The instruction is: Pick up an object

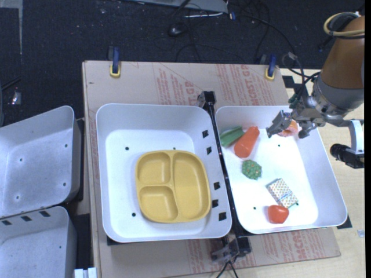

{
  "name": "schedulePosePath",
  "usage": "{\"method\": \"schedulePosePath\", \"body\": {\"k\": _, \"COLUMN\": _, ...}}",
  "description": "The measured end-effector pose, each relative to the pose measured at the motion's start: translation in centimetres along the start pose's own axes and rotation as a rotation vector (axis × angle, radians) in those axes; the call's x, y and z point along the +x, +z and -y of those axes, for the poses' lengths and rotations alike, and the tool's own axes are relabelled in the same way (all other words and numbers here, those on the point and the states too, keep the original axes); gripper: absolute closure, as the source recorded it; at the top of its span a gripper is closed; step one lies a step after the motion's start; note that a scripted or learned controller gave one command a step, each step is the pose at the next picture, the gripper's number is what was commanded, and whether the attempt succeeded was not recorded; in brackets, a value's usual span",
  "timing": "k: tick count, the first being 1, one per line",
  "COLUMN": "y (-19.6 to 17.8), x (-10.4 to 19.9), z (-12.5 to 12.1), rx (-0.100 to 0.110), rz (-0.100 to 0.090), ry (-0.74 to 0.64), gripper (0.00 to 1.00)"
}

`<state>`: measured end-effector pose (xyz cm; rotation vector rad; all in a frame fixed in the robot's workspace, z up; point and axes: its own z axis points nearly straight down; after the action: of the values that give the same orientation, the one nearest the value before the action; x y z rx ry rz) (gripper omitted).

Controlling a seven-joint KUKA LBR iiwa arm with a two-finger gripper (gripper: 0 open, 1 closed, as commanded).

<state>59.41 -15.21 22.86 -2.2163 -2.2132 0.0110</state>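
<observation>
Toward the left edge of the tabletop (93, 172), the left bin (110, 123) carries a yellow divided plate (173, 186), lying flat in its middle with three compartments. None of that concerns me yet.

Across the shared rim, the right bin (324, 172) holds what I am after. Near its back left corner a green piece (231, 135) lies touching an orange carrot-like piece (247, 142). Just in front of those sits a small green bumpy ball (251, 169). Nearer the front edge a patterned little box (282, 192) rests tilted, and a red round piece (278, 214) sits just beside it, closest to the front rim.

My hand (288, 126) hangs over the back right part of that bin, fingers spread apart, with something small and orange (290, 128) showing between them. Whether I am truly gripping it or merely straddling it I cannot tell.

I judge I am at the grasp itself. Next I need to close firmly and lift straight up, clear of the back rim.
</observation>
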Motion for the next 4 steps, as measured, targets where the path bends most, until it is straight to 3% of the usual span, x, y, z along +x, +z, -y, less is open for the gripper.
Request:
{"method": "schedulePosePath", "body": {"k": 1, "y": -0.6, "x": 0.0, "z": -0.2, "rx": -0.011, "rz": 0.002, "ry": -0.002, "gripper": 0.0}}
{"method": "schedulePosePath", "body": {"k": 4, "y": 13.4, "x": -0.2, "z": -0.1, "rx": -0.007, "rz": 0.001, "ry": -0.001, "gripper": 0.0}}
